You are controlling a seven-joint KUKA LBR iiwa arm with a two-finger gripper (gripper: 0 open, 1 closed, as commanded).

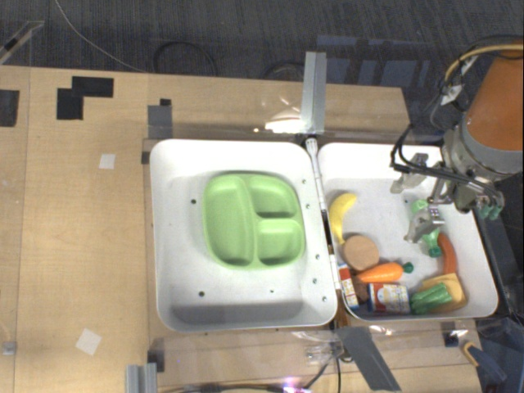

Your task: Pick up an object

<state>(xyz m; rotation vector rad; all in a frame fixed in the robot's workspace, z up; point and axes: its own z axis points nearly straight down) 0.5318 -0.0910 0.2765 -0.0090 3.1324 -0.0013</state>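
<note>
Arm cropped, gripper tips lost in clutter

You see the arm (495, 113) cut off by the frame's right edge, its base out of sight. At the gripper (426, 223) the fingers blur into a green item, too small for you to name. The bottle's (385, 298) label is unreadable, and the right bin's (372, 166) lower rim hides its underside.

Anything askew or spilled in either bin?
Nothing spilled or damaged. The green divided plate sits slightly rotated in the left bin. In the right bin, the toy food is bunched toward the near-left corner, with the bottle lying on its side.
</note>
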